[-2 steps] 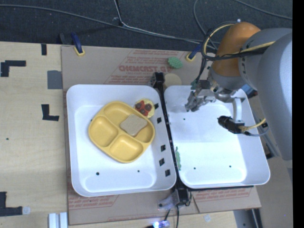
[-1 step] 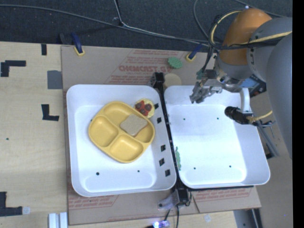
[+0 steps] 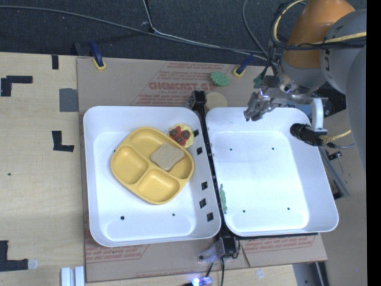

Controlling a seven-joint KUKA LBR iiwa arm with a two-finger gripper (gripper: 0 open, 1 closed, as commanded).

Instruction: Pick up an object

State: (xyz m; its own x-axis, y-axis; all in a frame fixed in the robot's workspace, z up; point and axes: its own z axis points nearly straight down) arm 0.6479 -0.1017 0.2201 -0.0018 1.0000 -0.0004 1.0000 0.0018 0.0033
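Observation:
A yellow divided plate (image 3: 143,174) lies in the left bin (image 3: 104,219). A tan slice of toast (image 3: 167,156) rests on the plate's right compartment. A small yellow piece with red berries (image 3: 181,134) sits at the plate's upper right edge. A small green scrap (image 3: 222,193) lies against the left wall of the right bin (image 3: 268,213). My gripper (image 3: 257,111) hangs over the far rim of the right bin, well to the right of the plate, with nothing visibly held.
A green knobbly item (image 3: 218,77) and a tan disc (image 3: 218,98) lie on the cardboard behind the bins. Black clips (image 3: 198,100) join the two bins along their shared wall. Cables (image 3: 178,37) run across the dark back area.

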